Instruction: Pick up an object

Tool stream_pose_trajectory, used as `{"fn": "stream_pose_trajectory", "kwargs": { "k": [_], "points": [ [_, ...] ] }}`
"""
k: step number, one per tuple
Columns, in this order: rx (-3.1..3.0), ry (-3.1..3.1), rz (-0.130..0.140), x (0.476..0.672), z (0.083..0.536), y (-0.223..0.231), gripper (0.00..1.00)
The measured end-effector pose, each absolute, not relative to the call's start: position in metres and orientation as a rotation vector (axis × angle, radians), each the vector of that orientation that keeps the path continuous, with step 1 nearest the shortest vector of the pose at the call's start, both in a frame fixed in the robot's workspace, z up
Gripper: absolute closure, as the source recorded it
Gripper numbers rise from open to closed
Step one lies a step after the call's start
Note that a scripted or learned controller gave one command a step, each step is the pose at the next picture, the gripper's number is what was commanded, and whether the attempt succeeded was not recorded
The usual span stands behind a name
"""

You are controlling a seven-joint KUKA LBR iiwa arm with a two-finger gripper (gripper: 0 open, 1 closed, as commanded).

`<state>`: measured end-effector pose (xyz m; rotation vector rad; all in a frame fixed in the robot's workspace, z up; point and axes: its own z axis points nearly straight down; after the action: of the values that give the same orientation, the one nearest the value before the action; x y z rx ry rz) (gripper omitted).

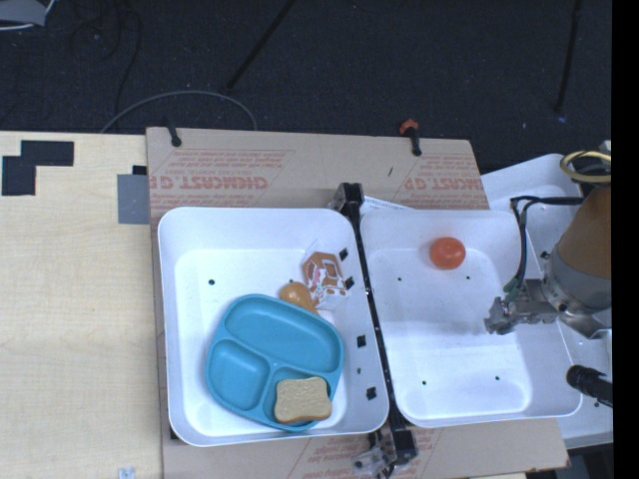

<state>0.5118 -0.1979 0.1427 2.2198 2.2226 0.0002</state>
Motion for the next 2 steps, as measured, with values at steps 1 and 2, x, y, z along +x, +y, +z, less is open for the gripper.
{"fn": "stream_pose_trajectory", "kwargs": {
  "k": [1,2],
  "points": [
    [2.218,2.222,0.002,0.516,0.205,-0.197,1.00],
    [2.219,2.223,0.000,0.517,0.225,-0.198,1.00]
  ]
}}
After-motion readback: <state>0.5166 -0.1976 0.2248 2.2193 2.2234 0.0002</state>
